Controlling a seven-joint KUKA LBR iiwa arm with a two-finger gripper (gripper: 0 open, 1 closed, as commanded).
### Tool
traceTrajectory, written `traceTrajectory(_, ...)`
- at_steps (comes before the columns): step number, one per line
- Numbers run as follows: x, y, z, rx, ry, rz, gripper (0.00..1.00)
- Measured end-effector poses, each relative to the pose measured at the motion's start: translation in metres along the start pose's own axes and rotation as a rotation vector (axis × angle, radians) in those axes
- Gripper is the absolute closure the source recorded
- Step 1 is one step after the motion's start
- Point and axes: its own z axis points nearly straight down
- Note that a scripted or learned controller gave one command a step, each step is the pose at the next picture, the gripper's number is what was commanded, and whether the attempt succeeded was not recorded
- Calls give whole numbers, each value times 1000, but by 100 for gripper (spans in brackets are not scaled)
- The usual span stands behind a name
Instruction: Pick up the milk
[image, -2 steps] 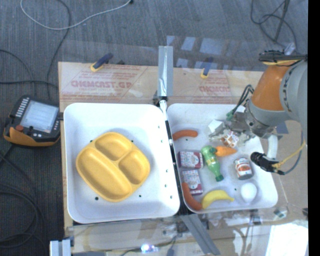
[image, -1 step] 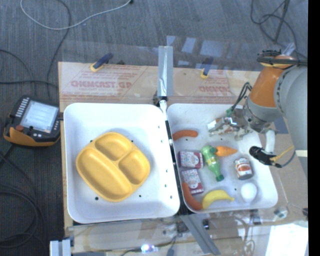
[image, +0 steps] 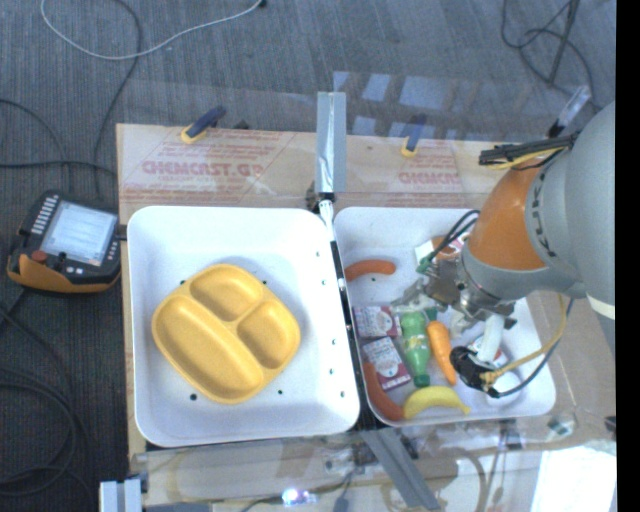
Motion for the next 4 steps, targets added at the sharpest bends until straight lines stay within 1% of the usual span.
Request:
traceTrajectory(1,-66,21,-42,-2,-3,204,0)
traceTrajectory(2,-50,83,-48,-3,-2,68,0)
traceTrajectory(3,-41,121,15,-6,6,35,0)
traceTrajectory(4,-42,121,6,-6,-1,34,100)
